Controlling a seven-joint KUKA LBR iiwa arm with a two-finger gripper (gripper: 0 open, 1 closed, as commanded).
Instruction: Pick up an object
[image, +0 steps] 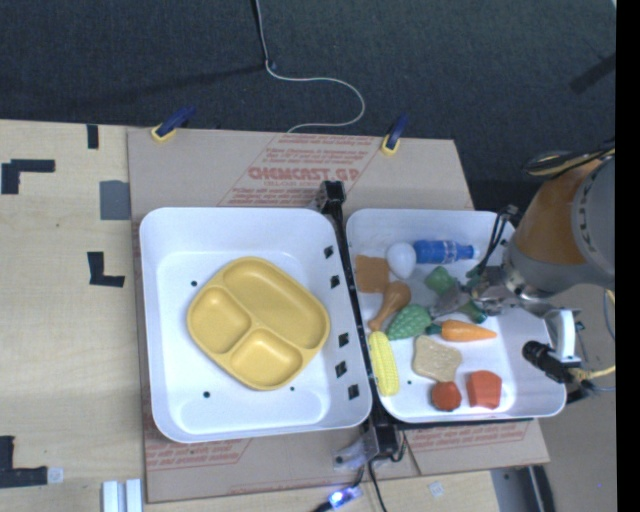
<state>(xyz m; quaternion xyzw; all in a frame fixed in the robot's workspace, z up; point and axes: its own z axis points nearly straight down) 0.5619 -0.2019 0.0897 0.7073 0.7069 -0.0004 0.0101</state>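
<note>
The right bin (530, 400) holds several toy foods: a blue bottle (443, 250), a white egg (401, 259), a green piece (441, 279), a tan drumstick (390, 304), a green bumpy fruit (409, 323), an orange carrot (467, 332), a yellow corn cob (384, 362), a bread slice (437, 358), a red tomato (446, 397) and a red block (484, 389). My gripper (468, 301) reaches in from the right and sits low in the bin, just above the carrot and right of the green piece. Nothing is visibly held in it.
The left bin (170, 300) contains a yellow divided plate (258, 322). A black divider (345, 300) separates the bins. The arm's grey body with its orange band (555, 235) hangs over the right bin's right edge. Cardboard (290, 165) lies under both bins.
</note>
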